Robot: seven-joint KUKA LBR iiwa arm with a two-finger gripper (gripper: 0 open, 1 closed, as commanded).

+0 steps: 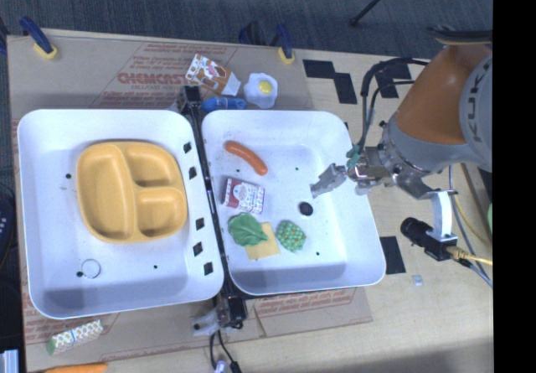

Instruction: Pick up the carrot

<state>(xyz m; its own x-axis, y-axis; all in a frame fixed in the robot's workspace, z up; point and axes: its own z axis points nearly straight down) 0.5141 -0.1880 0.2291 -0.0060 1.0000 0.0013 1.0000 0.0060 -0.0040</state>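
**Carrot's sitting out in the open, gripper hasn't got anything**

So the carrot [246, 157] is lying in the right bin [356, 233], up toward its far-left part, angled so one end points at the top-left and the other down toward the middle. Nothing is touching it. The small red-and-white packet [243, 194] is just below it, and further down are the green leaf [246, 229], a yellow cheese-looking slice [263, 245] and a green dotted piece [290, 235].

Handling guess: it looks like a toy carrot, smooth and glossy, a plain orange-red rod with rounded ends. I'd bet it's light and stiff, probably hollow plastic, so no worry about crushing it. The catch is that it's round and slick, so it could roll or squirt out if pinched near an end. Best bet is to grab across the middle, fingers closing square to its long axis, which means turning the wrist to match the diagonal.

The gripper [325, 182] is over the right side of the same bin, well apart from the carrot, with nothing between its fingers. From this angle I honestly can't tell how far open it is.

Readable stuff: the cardboard sheet [151, 69] under the bins has red print, and I can make out something like "CHEMCAS", the rest is too blurry. The little carton [207, 72] behind the bins has printing I can't read, same with the packet. The left bin [33, 220] holds a yellow divided tray [132, 189]
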